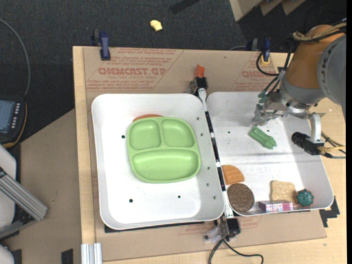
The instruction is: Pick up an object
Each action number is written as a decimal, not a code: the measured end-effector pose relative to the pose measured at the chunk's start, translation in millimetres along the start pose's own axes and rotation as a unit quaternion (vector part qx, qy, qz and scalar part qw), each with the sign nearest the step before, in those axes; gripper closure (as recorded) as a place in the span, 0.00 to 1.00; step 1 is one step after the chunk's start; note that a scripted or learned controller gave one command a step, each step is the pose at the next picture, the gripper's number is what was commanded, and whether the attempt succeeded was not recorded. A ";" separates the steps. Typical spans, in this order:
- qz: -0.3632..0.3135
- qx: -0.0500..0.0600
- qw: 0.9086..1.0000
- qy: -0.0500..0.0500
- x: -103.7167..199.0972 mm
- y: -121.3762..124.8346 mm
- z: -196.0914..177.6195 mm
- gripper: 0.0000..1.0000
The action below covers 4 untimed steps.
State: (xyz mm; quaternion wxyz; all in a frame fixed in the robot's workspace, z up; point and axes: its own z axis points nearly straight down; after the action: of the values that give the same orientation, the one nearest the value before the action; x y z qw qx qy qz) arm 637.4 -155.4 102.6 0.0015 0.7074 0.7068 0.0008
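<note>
Right bin (pixel 308 164), near edge: brown round disc (pixel 241 197), orange waffle piece (pixel 232 174) just behind it, tan toast slice (pixel 282 190), teal lump (pixel 304 197), pink-white packet (pixel 278 207). Left bin (pixel 110 164): green divided plate (pixel 163 149), orange thing peeking from under far rim. Mid right bin: green object (pixel 263 137), lying free. Hand (pixel 263 116) just above and behind it; fingers' spread cannot tell. Bench (pixel 82 120) beneath.
</note>
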 end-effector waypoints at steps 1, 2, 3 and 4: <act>0.000 0.001 1.000 0.000 0.0 -0.3 0.8 0.00; 0.000 0.004 1.000 0.001 -1.5 -35.0 17.0 0.00; 0.001 0.000 1.000 0.000 -58.4 -10.0 17.4 0.00; -0.002 0.003 1.000 0.001 -25.6 -24.2 17.9 0.00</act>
State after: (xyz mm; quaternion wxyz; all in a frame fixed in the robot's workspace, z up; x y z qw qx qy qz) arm 613.2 -181.0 84.7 -0.0015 0.7063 0.7079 -0.0003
